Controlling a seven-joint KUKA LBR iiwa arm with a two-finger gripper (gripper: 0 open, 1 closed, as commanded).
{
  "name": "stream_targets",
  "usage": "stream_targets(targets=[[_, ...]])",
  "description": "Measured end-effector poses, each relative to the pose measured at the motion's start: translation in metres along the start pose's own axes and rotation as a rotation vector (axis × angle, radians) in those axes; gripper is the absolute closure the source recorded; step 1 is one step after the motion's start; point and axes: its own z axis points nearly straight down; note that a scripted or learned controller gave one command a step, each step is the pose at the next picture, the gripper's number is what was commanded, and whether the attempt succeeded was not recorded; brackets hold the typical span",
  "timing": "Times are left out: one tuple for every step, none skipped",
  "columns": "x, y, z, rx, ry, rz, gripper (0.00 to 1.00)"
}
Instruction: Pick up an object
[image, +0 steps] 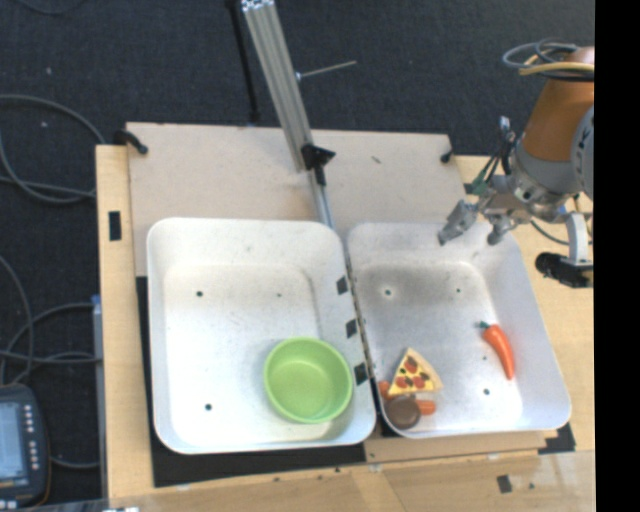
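Two white bins: left bin (180, 300) holds green bowl (308, 378); right bin (440, 300) holds pizza slice (413, 372), carrot (499, 349). Gripper (474, 227) over far rim, fingers spread, nothing between. Best centre over carrot, fingers across its width, then descend.

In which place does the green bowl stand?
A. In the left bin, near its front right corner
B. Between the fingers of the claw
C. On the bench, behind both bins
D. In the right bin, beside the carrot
A: the green bowl sits inside the left bin, close to its front right corner, while the carrot lies in the right bin.
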Motion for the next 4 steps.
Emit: stream_targets(targets=[[0.003, 0.001, 0.043, 0.000, 0.000, -0.003, 0.00], [0.001, 0.000, 0.091, 0.000, 0.000, -0.005, 0.00], [0.000, 0.001, 0.076, -0.006, -0.005, -0.007, 1.00], [-0.002, 0.002, 0.010, -0.013, 0.002, -0.003, 1.00]])
